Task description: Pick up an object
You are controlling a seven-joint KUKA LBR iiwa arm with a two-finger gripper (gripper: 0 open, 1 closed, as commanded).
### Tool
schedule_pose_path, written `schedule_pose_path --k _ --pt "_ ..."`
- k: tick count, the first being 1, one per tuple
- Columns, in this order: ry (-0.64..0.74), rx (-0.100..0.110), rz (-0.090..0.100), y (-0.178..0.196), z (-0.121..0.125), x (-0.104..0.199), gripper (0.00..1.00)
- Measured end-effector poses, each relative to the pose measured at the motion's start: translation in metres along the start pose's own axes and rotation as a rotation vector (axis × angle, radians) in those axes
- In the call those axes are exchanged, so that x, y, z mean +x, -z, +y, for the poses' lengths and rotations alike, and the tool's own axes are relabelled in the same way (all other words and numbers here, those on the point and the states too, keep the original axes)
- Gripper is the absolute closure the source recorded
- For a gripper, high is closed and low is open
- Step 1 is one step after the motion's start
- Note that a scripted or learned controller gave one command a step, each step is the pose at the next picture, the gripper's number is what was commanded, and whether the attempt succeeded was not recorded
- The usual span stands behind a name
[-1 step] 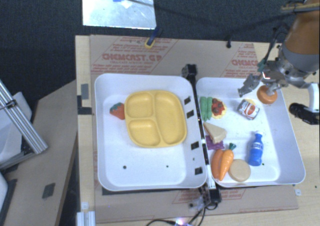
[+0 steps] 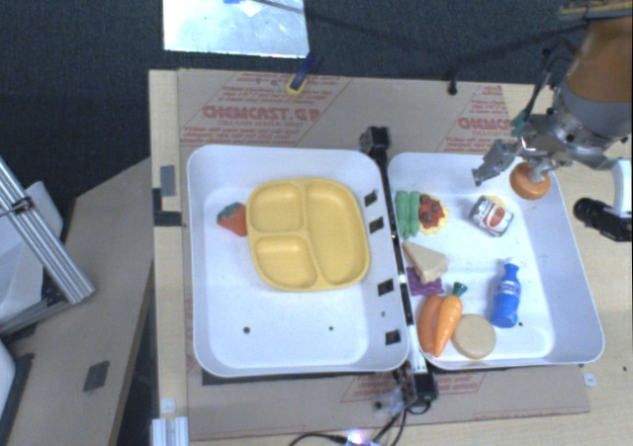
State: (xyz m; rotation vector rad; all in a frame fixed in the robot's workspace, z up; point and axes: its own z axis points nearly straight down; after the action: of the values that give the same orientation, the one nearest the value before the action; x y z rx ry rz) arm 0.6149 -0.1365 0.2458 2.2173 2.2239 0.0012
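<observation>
While the arm reaches in from the right over the far edge of the right bin [image 2: 579, 335], its gripper [image 2: 516, 159] sits above that bin's far right corner. An orange ball-like object [image 2: 531, 183] appears directly under the wrist, between or just below the fingers; whether the fingers clamp it cannot be told.

Right bin contents:
- small can [image 2: 492, 216], lying tilted, near the orange object
- blue bottle [image 2: 505, 293], right of centre
- pizza slice toy [image 2: 431, 212] with green bean pods [image 2: 406, 214] just beside it, along the left wall
- sandwich wedge [image 2: 424, 259] touching a purple piece [image 2: 425, 287]
- carrot [image 2: 439, 319] and a tan round disc [image 2: 474, 336], touching, near corner

Left bin [image 2: 213, 335]: yellow divided plate [image 2: 307, 233] at centre; strawberry toy [image 2: 233, 219] just left of the plate, touching its rim.
</observation>
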Motion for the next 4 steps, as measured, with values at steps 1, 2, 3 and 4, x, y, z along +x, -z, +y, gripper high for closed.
schedule_pose_path --k 1,2,3,4 --pt "-0.002 0.003 0.000 -0.042 0.000 0.000 0.00" --pt "-0.002 0.004 0.001 -0.085 -0.003 -0.004 0.00" --pt "-0.002 -0.013 -0.004 -0.106 0.001 -0.004 0.00" --pt "-0.003 -0.016 -0.006 -0.110 0.002 -0.005 0.00"
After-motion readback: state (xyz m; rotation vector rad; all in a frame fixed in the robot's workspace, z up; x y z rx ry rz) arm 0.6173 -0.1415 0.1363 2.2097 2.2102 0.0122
